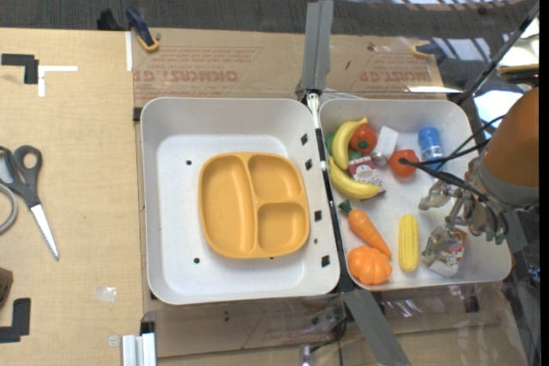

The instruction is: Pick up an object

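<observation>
Orange-banded grey arm (515, 154), black cables, metallic gripper (450, 214)

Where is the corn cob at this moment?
The corn cob lies in the right bin, near its front wall, between the carrot and the claw.

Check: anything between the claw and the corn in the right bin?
Nothing visible. The claw hangs over the right bin, to the right of the corn, with bare bin floor between them. The carrot lies on the corn's far side.

The pale wood-grain tabletop (69, 184) looks matt. On it, the two shallow white plastic bins (163, 210) look smooth. In the left one, the yellow three-compartment plastic tray (254, 204) has a soft sheen. Left of the bins, the grey-handled metal scissors (33, 193) glint.
</observation>
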Robot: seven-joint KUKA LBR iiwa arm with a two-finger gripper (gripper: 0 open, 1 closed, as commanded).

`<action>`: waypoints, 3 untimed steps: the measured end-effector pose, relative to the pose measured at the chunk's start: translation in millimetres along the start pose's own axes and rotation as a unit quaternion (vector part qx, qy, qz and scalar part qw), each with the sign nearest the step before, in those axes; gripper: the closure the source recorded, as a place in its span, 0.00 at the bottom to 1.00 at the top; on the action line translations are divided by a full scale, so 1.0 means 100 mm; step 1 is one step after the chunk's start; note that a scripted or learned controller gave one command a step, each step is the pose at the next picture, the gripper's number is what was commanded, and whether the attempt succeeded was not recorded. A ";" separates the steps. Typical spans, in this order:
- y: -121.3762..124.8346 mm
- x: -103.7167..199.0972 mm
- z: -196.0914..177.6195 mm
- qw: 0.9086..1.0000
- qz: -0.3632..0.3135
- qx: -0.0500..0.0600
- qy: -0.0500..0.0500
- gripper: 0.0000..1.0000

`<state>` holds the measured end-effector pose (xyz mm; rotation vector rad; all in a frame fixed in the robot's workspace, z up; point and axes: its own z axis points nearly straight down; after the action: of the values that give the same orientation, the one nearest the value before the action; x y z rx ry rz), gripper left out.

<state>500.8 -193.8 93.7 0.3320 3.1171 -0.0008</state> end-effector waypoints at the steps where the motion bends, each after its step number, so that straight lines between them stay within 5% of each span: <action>1: 0.01 -0.02 -0.10 1.000 -0.002 0.001 -0.002 1.00; 2: 0.01 -0.02 -0.10 1.000 -0.002 0.000 -0.002 0.00; 3: 0.02 -0.04 -0.20 1.000 -0.004 0.001 -0.005 1.00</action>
<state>505.4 -192.6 113.9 0.3188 3.1085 -0.0052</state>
